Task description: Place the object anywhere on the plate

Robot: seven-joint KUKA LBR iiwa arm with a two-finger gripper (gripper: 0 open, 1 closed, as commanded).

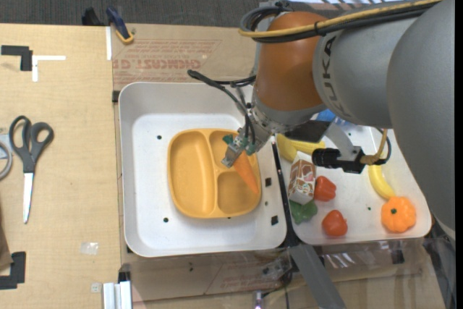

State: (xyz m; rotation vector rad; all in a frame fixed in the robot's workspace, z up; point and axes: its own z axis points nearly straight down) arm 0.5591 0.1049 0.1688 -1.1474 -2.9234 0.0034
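The grey arm (376, 61) with its orange band reaches in from the right and covers much of the far right of the scene. Below it, the left white bin (137, 155) holds a yellow divided plate (192, 174) lying flat near the bin's middle. The right white bin (362, 228) sits just beside it and carries a banana (380, 181) at the right, a small orange pumpkin (398, 214) near the right corner, a brown-and-white packet (302, 181), two red tomato-like pieces (333, 223) and a green piece (303, 211). On the wooden bench to the left lie scissors (29, 148).

The gripper (237, 148) hangs over the plate's right side, its fingers pinching the upper end of a toy carrot (247, 171). The carrot slants down to the right, its tip over the plate's right rim; whether it touches the plate cannot be told.
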